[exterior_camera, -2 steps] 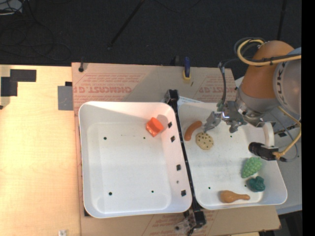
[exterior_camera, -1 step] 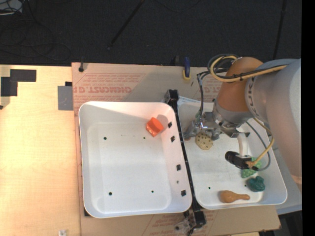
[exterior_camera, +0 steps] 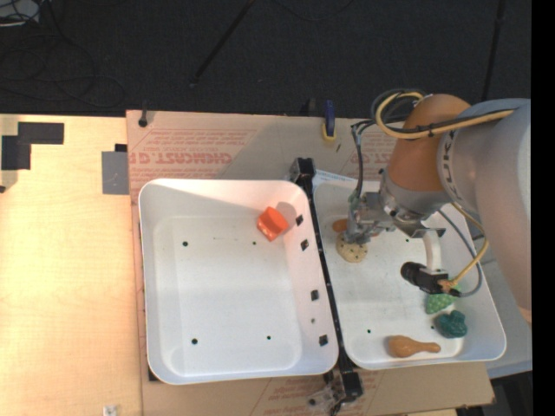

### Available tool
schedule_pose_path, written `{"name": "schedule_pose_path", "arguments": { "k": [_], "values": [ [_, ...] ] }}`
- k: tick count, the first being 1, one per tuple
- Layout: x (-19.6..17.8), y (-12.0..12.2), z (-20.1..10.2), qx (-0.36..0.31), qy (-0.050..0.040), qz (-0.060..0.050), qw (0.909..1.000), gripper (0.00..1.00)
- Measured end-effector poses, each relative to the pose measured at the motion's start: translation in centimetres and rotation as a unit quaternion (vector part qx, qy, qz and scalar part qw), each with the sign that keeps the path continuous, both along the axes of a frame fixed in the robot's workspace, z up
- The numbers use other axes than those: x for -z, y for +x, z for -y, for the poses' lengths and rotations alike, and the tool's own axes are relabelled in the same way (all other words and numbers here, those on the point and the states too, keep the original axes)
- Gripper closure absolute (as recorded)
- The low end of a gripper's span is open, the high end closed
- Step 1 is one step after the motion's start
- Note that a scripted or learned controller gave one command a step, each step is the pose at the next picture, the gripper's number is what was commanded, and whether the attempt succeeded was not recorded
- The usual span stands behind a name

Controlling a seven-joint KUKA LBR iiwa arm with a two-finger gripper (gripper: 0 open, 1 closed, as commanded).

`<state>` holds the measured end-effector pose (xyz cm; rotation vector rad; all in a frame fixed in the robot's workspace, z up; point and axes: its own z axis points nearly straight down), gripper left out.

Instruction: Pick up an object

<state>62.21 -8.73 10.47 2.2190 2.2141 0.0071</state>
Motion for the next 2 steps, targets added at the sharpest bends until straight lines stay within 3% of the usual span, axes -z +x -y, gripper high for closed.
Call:
{"name": "schedule_pose_path", "arguments": {
  "k": [1,2],
  "values": [
    [-15.5,2.6,-8.0,-0.006,0.0022,0.005,1.0,1.0],
    [-17.9,1.6,-9.6,-0.003,0.0013,-0.004,1.0,1.0]
  ]
}}
